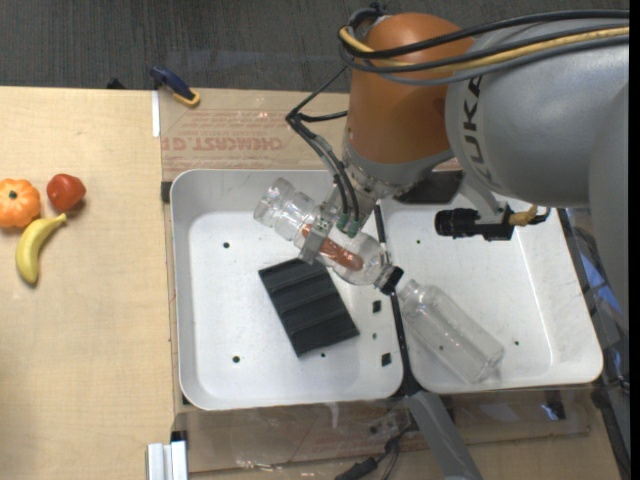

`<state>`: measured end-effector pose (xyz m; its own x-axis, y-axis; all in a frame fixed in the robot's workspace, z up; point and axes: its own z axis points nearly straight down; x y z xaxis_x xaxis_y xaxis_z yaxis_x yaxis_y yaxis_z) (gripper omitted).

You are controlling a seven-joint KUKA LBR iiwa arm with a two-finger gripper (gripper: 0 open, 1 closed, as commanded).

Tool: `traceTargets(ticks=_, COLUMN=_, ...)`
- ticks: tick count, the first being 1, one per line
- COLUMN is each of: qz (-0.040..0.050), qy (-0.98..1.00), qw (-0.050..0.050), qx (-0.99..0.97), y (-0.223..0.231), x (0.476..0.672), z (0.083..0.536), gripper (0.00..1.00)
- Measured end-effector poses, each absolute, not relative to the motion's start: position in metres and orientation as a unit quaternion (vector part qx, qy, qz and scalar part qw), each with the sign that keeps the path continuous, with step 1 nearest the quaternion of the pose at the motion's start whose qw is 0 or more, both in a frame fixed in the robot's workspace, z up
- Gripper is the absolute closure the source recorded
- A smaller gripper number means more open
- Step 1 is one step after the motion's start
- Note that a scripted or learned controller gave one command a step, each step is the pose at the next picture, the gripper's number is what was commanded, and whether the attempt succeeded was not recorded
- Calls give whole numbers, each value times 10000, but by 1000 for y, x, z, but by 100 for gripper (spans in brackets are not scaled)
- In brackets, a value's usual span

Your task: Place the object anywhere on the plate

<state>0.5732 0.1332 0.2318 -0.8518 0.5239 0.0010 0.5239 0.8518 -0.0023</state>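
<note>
Camera view puts the claw (335,230) over the left bin (200,368), apparently clamped across a clear bottle (292,218) held crosswise above the black ridged plate (308,310); you should lower straight down and release only once the bottle rests on the plate

Two shallow white bins side by side on bench. Left bin (200,368) holds black ridged plate (308,308), lying tilted. Clear plastic bottle (318,233) slants over left bin's upper right, under gripper (335,230). Second clear bottle (450,330) lies in right bin (560,298), cap near divider. Toy orange (17,204), tomato (65,192), banana (35,247) on wooden board at left.
</note>
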Motion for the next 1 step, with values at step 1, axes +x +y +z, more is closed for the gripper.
traceTargets(ticks=1, qz=6, qy=-9622, qw=2, qx=-2723, y=133, x=574, z=233, gripper=0)
